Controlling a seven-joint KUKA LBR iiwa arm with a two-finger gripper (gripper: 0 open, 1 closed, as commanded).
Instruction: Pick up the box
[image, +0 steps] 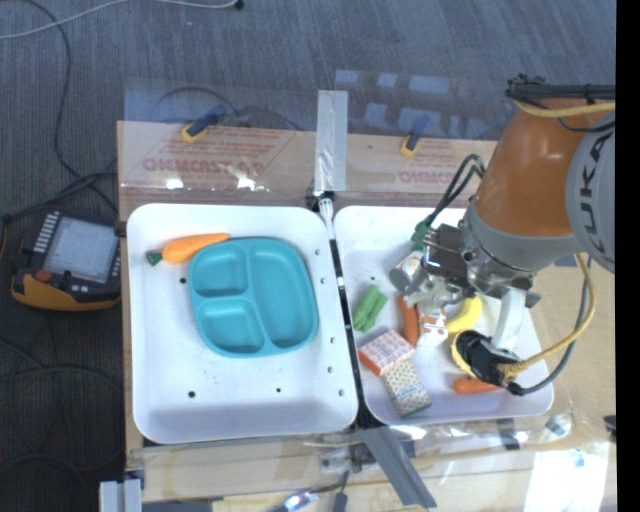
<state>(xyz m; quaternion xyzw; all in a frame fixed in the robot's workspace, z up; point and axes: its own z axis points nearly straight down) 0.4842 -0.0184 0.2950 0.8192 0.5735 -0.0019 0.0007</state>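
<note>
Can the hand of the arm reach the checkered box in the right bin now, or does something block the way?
Probably yes. The hand hangs over the right bin, just above and right of the box. The top of the box is uncovered. A second patterned box touches it, and a small carrot lies close, so the grasp may be tight.

The arm (545, 170) was orange above a grey wrist, and the tool (437, 290) itself was grey and silver. Just below the tool lay a box (385, 350) checked in red and white, beside a paler box (407, 386) with a fine speckled pattern. Left of the tool sat a green pepper (370, 306). Far to its left, a turquoise plate (252, 295) and an orange carrot (190, 247) with a green top lay in a white bin (160, 400).
</note>
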